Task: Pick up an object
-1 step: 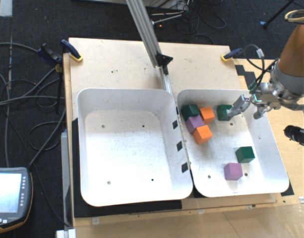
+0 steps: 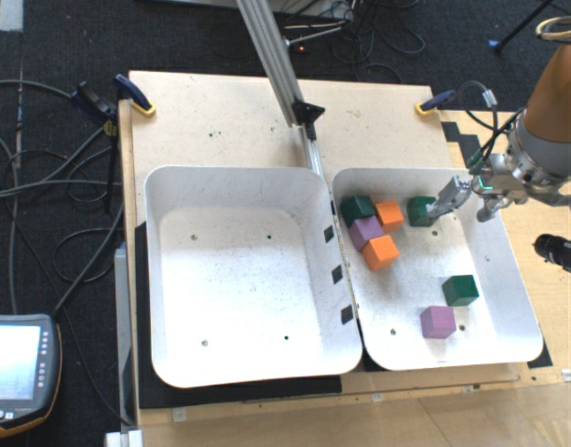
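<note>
**Blocks Crowd Right Bin on Bench**

Two bins sit side by side on the bench (image 2: 229, 119), their inner walls touching. The left bin (image 2: 173, 194) lies toward the bench's left edge. In the right bin (image 2: 509, 277), a cluster of four blocks (image 2: 371, 231) gathers near its far left corner, hard by the shared wall. A fifth block (image 2: 419, 211) rests just right of that cluster, near the far wall, with the gripper (image 2: 464, 198) beside it on the right. Two more blocks (image 2: 450, 305) lie toward the bin's near right corner, one behind the other, well apart from the cluster. The arm (image 2: 546, 128) reaches over the bench's right edge.
</note>
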Controlling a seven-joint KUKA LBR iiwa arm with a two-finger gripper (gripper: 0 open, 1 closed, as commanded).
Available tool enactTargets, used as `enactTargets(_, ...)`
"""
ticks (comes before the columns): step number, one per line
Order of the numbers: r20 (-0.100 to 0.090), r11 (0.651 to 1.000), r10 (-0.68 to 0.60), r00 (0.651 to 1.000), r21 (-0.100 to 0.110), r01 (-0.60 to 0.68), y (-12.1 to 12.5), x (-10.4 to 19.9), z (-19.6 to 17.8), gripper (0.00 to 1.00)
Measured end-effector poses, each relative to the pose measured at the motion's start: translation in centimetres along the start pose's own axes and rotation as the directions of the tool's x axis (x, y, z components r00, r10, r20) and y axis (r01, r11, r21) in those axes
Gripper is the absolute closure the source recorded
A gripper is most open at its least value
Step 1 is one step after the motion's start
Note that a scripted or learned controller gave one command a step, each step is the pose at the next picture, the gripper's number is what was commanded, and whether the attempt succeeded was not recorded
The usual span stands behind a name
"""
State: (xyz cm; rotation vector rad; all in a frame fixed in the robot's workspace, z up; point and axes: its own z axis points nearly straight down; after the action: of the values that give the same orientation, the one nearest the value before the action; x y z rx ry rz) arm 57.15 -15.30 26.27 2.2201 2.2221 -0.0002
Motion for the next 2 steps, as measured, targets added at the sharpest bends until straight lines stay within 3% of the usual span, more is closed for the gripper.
enactTargets(2, -0.001, 1.000, 0.001, 1.000, 0.006, -0.001, 1.0, 0.2, 9.9, 0.00)
